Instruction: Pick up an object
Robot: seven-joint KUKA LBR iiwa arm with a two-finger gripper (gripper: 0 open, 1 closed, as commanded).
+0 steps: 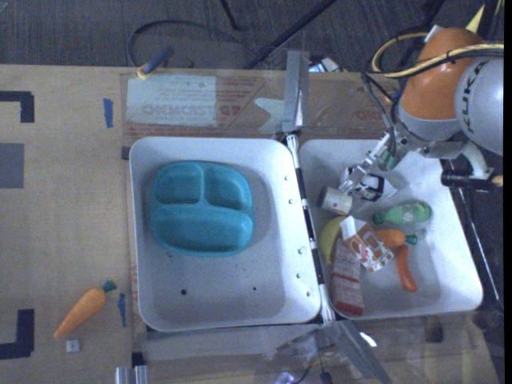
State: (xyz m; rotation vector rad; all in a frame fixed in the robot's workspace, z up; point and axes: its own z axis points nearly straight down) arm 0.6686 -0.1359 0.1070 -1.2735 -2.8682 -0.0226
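Desk: tan board with black tape marks; dark carpet and cables beyond it. Two white bins. Left bin: one teal divided tray. Right bin: one cup, one banana, one packet, one green bottle, one carrot. A second carrot lies on the desk left of the left bin. My gripper hangs above the cup, fingers spread, pinching nothing.
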